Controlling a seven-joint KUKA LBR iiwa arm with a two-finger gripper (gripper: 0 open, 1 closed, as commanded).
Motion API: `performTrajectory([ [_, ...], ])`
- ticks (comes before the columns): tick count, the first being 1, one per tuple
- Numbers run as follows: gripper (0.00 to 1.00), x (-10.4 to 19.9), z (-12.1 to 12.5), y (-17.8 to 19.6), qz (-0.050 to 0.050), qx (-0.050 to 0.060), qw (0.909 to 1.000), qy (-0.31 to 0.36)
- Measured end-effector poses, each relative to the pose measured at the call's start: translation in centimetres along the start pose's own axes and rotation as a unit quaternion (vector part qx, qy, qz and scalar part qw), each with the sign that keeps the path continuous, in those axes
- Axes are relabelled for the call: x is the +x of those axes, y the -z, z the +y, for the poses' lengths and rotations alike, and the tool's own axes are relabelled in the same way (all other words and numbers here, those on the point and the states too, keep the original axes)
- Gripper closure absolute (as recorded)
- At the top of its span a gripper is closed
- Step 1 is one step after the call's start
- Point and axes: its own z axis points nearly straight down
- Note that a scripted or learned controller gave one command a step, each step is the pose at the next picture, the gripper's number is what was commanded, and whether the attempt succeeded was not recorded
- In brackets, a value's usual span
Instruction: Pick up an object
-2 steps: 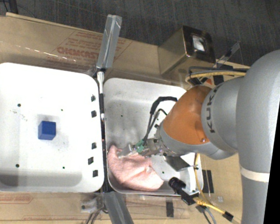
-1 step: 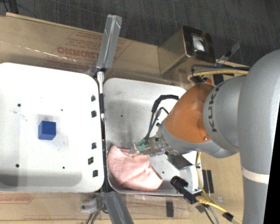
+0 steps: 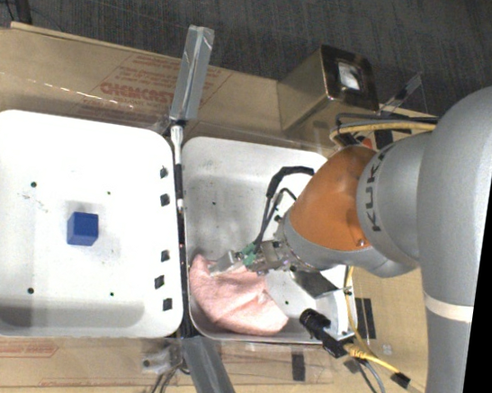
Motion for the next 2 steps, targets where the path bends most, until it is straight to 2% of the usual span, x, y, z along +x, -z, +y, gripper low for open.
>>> performTrajectory([
  [1, 0.0, 0.1, 3.1, -1.8, 0.0, -0.001, 1.0, -0.004],
  [2, 0.0, -1.9, -3.1, -1.7, 0.0, -0.002, 0.9999, 0.013],
])
